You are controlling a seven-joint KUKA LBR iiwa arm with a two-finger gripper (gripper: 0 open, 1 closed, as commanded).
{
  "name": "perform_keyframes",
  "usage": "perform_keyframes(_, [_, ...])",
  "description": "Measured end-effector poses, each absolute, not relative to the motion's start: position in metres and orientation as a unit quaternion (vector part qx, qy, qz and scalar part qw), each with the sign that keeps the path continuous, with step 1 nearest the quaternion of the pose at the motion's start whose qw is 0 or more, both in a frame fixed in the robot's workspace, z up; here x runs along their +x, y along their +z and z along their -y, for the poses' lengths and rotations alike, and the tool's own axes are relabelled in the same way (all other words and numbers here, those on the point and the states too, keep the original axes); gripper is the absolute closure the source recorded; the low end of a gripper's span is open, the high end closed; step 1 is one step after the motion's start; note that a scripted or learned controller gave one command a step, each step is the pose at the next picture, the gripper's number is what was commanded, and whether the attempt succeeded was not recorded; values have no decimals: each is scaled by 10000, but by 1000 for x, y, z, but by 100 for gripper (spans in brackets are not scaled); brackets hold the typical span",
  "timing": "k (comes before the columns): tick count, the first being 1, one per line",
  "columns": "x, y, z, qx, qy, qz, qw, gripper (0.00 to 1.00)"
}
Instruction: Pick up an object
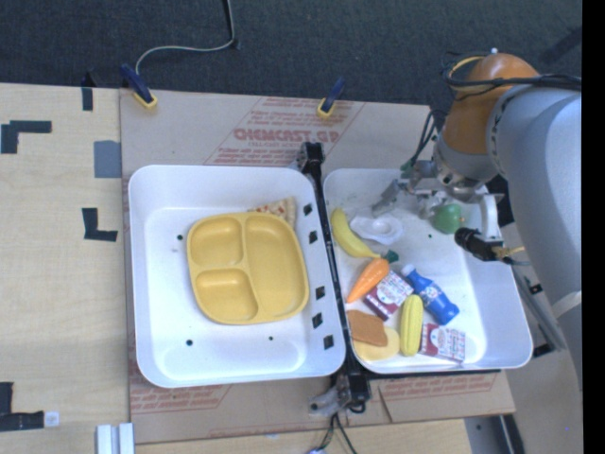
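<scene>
While poised over the right bin (492,334) near a toy banana (351,237), claw (392,200) hung low, grip state impossible to tell; yellow divided plate (248,266) lay left.

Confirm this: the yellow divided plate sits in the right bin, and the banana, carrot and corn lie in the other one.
Wrong bin. The camera view shows the yellow plate in the left bin; the banana, carrot and corn lie in the right bin.

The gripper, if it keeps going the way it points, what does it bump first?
Probably the clear cup lying just ahead of the gripper in the right bin, with the banana beside it. Depth is hard to judge.
</scene>
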State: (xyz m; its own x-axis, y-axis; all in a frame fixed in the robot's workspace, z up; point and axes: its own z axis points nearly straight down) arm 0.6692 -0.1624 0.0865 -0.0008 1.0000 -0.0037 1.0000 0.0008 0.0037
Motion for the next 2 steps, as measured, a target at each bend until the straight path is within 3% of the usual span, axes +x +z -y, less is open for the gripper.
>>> perform_keyframes(1, [669,86,112,7063,5,-7079,8,0])
perform_keyframes(2, [669,87,178,7067,1,-7075,28,0])
